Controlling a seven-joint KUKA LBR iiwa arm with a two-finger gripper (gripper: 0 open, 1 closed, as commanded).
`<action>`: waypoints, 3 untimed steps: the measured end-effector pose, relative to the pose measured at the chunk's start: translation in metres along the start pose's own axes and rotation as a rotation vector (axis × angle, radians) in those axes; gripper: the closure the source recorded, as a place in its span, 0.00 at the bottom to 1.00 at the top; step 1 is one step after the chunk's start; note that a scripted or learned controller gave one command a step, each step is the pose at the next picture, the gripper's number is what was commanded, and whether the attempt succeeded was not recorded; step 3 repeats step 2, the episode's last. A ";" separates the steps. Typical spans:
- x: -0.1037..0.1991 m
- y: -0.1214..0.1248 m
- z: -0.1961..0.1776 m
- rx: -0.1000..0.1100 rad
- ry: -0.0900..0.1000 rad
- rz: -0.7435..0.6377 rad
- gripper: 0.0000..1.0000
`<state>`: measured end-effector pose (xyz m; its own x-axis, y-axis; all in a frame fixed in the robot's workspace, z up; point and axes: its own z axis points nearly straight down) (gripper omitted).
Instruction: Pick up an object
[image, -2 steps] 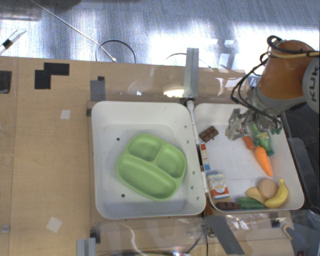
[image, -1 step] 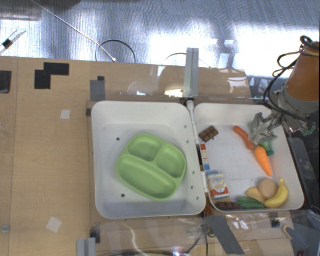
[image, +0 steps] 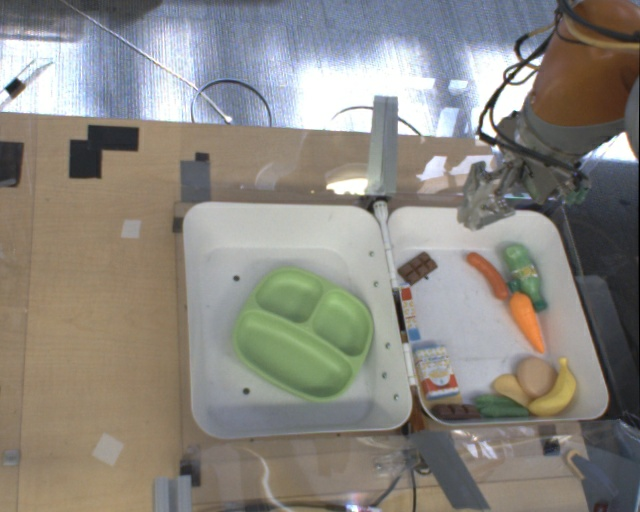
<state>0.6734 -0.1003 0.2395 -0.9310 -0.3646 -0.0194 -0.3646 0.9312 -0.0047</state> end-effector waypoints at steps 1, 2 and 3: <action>0.034 0.047 -0.034 0.000 0.005 0.079 1.00; 0.152 -0.010 0.069 -0.004 0.022 0.071 1.00; 0.152 -0.010 0.069 -0.004 0.022 0.071 1.00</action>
